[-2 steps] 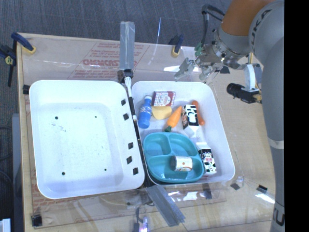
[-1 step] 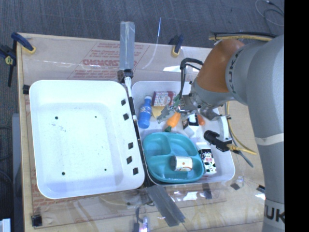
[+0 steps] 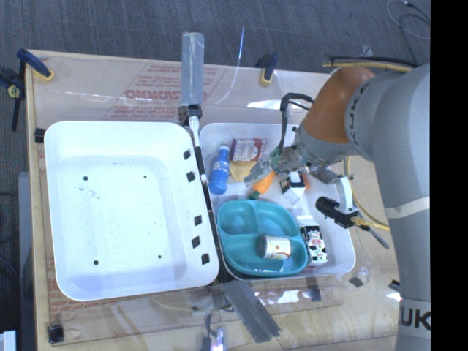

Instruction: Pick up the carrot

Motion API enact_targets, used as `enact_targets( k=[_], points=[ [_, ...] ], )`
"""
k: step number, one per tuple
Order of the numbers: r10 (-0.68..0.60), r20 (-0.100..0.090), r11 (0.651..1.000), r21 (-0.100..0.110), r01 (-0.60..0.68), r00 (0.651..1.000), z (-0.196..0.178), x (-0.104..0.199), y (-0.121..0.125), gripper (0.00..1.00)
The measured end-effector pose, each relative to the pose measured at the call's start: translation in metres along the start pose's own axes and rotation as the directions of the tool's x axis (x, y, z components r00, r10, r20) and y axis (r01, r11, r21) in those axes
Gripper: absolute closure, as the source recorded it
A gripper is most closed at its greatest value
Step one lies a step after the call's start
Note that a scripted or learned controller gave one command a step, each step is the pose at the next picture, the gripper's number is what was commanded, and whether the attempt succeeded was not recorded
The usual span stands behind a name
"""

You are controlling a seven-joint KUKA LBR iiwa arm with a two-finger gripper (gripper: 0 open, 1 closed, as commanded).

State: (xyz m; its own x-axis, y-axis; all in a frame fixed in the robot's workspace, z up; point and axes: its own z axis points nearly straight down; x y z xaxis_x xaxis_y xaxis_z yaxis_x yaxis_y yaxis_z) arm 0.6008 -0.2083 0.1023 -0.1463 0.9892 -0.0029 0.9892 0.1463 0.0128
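Gripper (image 3: 281, 168) low in right bin (image 3: 333, 258), carrot (image 3: 262, 183) just at its fingertips; jaw state cannot be told.

Robotics lab: clamped wooden bench (image 3: 110, 86), two white bins (image 3: 117, 218), grey carpet (image 3: 88, 13), loose cables (image 3: 406, 13).

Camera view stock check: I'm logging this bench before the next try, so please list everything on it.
Bins: 2, white, side by side; left bin, right bin.
Carrot: 1, orange, upper middle of right bin, at the gripper.
Bottle: 1, blue, right bin's left side.
Divided plate: 1, teal, right bin's near half.
Can: 1, pale, lying in the plate.
Packet: 1, reddish, right bin's far side.
Arm: 1, grey with orange band, from the right.
Gripper: 1, over right bin.
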Motion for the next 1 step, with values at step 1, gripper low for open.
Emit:
enact_targets(
  k=[1],
  points=[
    [-0.004,0.002,1.0,0.0,0.004,1.0,-0.0102,-0.0006,0.0009,1.0]
  ],
)
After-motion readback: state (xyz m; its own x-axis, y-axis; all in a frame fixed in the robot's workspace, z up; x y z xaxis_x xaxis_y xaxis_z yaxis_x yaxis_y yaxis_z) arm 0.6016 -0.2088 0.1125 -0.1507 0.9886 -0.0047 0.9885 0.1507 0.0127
